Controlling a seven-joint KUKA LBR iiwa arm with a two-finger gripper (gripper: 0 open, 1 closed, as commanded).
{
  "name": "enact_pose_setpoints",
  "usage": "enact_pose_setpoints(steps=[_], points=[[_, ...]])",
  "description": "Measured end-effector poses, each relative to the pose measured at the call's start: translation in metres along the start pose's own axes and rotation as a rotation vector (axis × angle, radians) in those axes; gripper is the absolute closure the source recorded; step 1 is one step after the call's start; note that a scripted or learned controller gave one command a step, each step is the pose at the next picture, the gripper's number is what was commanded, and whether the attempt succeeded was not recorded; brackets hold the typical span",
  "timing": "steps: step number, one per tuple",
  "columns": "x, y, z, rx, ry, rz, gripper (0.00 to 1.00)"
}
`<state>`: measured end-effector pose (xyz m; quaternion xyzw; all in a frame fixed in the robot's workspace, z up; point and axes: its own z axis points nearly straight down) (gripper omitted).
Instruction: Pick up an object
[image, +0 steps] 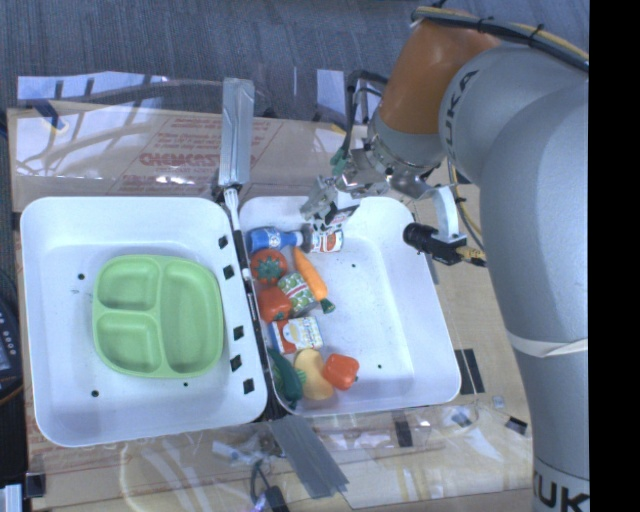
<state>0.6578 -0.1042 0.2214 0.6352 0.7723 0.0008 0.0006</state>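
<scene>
My gripper (331, 212) hangs over the far left part of the right bin (400, 310), reaching in from the upper right. Right beneath its tip is a small white and red can-like item (327, 239); whether it is gripped or resting on the bin floor is unclear. Along the bin's left side lies a pile of toy food: a blue can (268, 239), a red tomato (267, 265), an orange carrot (310, 275), a green and white packet (295, 287), a white carton (304, 332), a yellow piece (311, 371) and a red pepper (340, 371).
The left bin (50, 250) holds a green divided plate (158, 315). A grey divider strip (236, 130) runs up between the bins. The arm's large grey body fills the right side. The right bin's floor right of the pile is bare.
</scene>
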Motion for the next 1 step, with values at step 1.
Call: enact_pose_setpoints(steps=[1], points=[[0.0238,0.0036,-0.0194,0.003,0.000,-0.013,1.00]])
